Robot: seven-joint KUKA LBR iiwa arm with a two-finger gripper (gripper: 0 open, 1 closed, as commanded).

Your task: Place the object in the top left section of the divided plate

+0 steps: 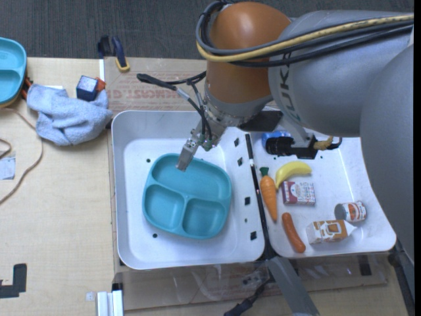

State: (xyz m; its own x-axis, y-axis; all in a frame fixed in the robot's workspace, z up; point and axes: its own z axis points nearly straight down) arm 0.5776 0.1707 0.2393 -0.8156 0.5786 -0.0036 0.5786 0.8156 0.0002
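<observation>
A teal divided plate (187, 197) lies in the left white bin (128, 176), with one long section along its upper side and two smaller ones below. My gripper (187, 155) hangs just over the plate's upper left rim, below the orange wrist band (243, 51). I see no object in it. The right bin (368, 176) holds a carrot (268, 197), a banana (293, 171), a small red and white box (299, 193), a red sausage (293, 232), an orange carton (328, 232), a can (350, 211) and a blue item (279, 141) partly under the arm.
On the wooden bench left of the bins are a grey cloth (69, 114), a small blue cube (86, 86) and a teal bowl (9, 71). A cord (29, 163) trails across that side. The large arm covers the upper right.
</observation>
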